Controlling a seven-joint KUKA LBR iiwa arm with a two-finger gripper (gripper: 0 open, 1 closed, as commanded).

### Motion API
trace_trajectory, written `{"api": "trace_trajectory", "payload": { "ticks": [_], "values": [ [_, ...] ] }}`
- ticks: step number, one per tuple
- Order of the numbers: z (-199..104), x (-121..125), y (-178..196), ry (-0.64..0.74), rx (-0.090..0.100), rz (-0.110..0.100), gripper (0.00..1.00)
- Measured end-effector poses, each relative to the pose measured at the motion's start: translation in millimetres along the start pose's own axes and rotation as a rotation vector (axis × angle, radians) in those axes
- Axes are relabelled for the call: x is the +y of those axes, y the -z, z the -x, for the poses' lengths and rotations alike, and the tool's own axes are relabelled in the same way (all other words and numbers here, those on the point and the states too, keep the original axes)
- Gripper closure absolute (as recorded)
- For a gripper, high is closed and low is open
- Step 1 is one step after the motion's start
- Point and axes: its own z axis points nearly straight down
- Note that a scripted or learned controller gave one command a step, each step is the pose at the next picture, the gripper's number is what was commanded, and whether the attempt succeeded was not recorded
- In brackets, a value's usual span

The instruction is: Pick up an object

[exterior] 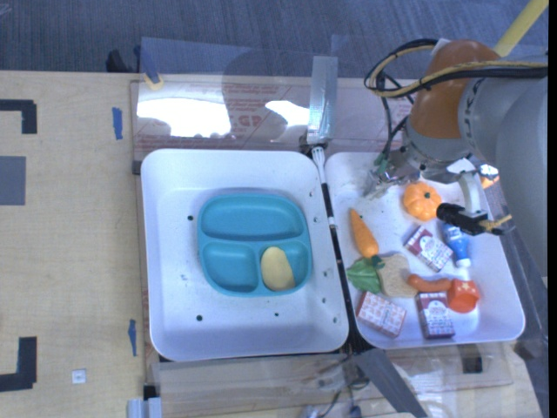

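My gripper (385,174) hangs over the far left corner of the right bin (513,316), below the arm's orange band. Just right of it sits a small orange pumpkin (421,201). A carrot (364,233) with a green leafy top (367,274) lies along the bin's left side, a little in front of the gripper. A tan bread slice (398,276), a red and white box (428,249), a blue and white bottle (458,246) and a red toy (459,294) lie further forward. Nothing shows between the fingers.
Two more small boxes (382,313) (435,313) lie near the right bin's front edge. The left bin (165,233) holds a blue divided tray (252,242) with a yellow potato (277,268) in its front right compartment. A metal bracket (321,103) stands behind the bins.
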Motion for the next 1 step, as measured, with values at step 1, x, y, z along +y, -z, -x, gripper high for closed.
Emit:
{"api": "trace_trajectory", "payload": {
  "ticks": [1],
  "values": [
    [108.3, -32.0, -0.2, -0.004, -0.004, -0.004, 1.0]
  ]
}}
